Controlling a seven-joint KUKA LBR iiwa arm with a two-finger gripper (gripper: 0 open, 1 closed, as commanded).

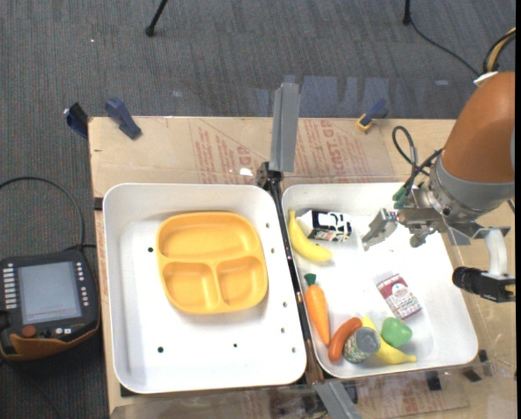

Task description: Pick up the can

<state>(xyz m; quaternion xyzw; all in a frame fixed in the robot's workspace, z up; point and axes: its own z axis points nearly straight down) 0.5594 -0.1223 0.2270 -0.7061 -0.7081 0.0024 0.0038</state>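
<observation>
The can (361, 345) has a grey lid and a greenish label. It stands near the front wall of the right bin (452, 273), wedged between a red chili (342, 337) and a green pepper (396, 331). A yellow banana (391, 353) lies just behind it. My gripper (396, 232) hangs over the upper middle of the right bin, well away from the can toward the far side. Its fingers are open, with nothing between them.
The right bin also holds a second banana (307, 239), a black-and-white carton (332, 225), a carrot (318, 308) and a red box (398, 296). A yellow divided plate (213, 261) lies in the left bin (129, 321). A teach pendant (44, 307) sits left of the bench.
</observation>
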